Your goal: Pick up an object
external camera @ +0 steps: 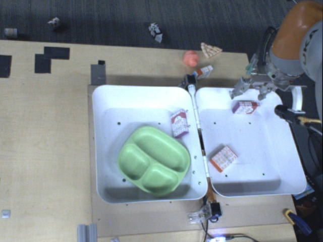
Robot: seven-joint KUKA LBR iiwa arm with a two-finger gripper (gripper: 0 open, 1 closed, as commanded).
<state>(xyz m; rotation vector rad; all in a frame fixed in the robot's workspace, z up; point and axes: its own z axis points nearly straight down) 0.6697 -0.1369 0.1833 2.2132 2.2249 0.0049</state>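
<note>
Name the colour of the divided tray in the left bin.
Light green tray, clearest in the camera view.

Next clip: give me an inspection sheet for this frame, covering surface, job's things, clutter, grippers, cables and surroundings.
Surface: wooden bench bearing left bin and right bin, side by side.
Job's things: green divided plate and small red-white box in left bin; orange-white box and small carton in right bin.
Clutter: pink ball and pizza-slice toy on bench behind bins.
Grippers: gripper above small carton, at right bin's far edge; grasp not discernible.
Cables: wires at bench's near edge.
Surroundings: dark carpet with scattered small items.
</note>
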